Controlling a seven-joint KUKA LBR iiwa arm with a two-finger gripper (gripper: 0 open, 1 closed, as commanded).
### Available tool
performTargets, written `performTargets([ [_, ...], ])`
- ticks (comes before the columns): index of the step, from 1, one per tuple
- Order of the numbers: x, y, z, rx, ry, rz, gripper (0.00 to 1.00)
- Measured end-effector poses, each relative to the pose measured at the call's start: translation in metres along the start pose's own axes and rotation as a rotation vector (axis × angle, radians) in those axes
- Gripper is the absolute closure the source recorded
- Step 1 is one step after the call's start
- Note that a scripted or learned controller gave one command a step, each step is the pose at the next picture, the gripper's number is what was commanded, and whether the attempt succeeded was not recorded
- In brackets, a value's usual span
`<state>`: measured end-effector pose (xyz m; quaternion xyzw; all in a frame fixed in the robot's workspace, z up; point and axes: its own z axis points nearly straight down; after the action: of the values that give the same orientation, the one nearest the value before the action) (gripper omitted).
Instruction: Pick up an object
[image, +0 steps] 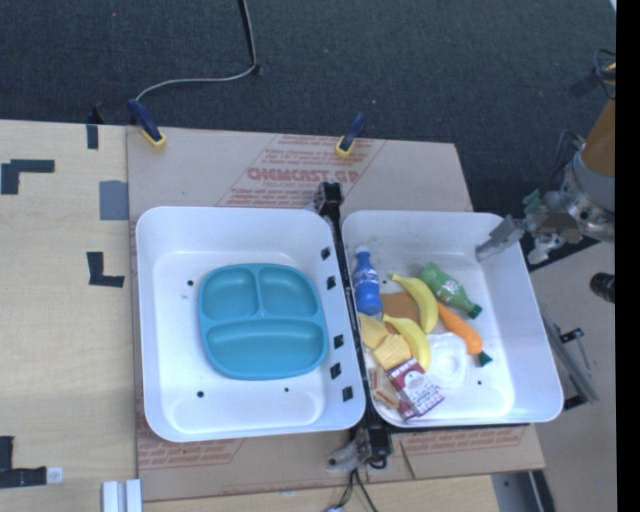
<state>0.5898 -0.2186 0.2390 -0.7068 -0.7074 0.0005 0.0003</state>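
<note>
Cardboard-covered bench (290, 175) holds two white bins side by side. Left bin (160, 300) has a blue divided plate (263, 320). Right bin (520, 350) has a blue bottle (366, 283), two bananas (420, 300), green bottle (450, 288), carrot (462, 331), red packet (415, 387). Gripper (500, 240) over the right bin's far right rim, nothing visibly between its fingers; can't tell if open or closed.
</note>
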Motion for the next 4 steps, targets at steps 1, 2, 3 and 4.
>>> performTargets([
  [1, 0.053, 0.04, 0.152, -0.005, 0.0, -0.002, 0.0],
  [2, 0.107, -0.015, 0.151, -0.011, -0.013, 0.006, 0.0],
  [3, 0.109, -0.015, 0.142, -0.01, -0.009, 0.005, 1.0],
  [4, 0.106, -0.015, 0.142, -0.012, -0.015, 0.007, 0.0],
])
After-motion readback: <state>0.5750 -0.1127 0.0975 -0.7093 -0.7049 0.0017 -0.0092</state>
